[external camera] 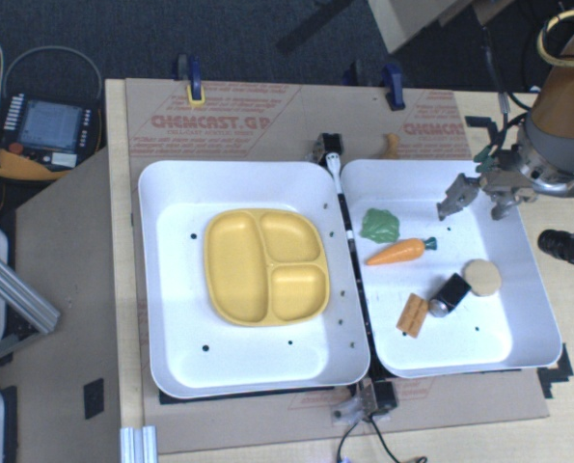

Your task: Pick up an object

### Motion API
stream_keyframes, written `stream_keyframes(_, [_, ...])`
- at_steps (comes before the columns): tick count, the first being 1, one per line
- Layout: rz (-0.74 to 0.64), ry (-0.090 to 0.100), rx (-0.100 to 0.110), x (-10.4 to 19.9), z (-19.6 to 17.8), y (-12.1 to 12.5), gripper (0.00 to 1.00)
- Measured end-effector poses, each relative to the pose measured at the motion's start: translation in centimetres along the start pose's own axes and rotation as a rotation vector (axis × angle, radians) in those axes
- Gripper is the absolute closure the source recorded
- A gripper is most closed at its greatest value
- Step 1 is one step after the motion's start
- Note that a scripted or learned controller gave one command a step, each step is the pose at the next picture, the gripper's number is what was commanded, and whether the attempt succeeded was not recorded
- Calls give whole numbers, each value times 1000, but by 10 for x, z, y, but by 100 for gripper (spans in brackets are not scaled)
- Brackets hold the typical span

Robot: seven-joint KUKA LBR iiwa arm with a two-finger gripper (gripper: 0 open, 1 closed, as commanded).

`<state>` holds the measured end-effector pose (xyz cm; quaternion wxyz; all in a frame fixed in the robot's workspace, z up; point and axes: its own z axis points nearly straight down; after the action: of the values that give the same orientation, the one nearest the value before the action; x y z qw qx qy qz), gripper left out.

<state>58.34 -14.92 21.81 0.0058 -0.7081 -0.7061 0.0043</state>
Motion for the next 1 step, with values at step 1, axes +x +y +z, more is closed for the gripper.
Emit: stream_keyframes(1, [-3,-3,-15,0,-8,3,0])
